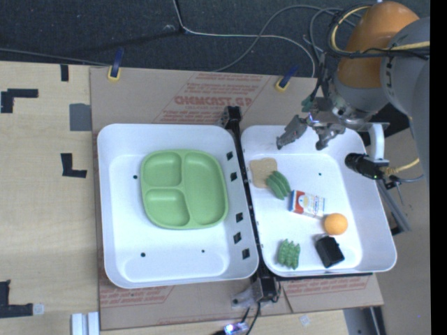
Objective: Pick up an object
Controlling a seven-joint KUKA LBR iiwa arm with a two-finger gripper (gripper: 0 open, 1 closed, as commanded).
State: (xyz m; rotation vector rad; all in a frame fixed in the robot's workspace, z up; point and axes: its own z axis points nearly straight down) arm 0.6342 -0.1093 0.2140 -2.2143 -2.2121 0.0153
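Observation:
The right bin (363, 187) holds a tan flat piece (261, 169), a green pickle-like item (279, 184) leaning on it, a small white carton with red and blue print (306, 203), an orange ball (336, 224), a black block (329, 250) and a green leafy toy (288, 253). My gripper (305, 136) hangs over the bin's far edge, above and apart from the objects. Its two fingers are spread open with nothing between them.
The left bin (119, 187) carries a green divided plate (184, 188). A black clip strip (237, 180) runs between the bins. Cables (279, 26) trail across the dark backdrop behind the bench. The arm's orange band (377, 30) looms at upper right.

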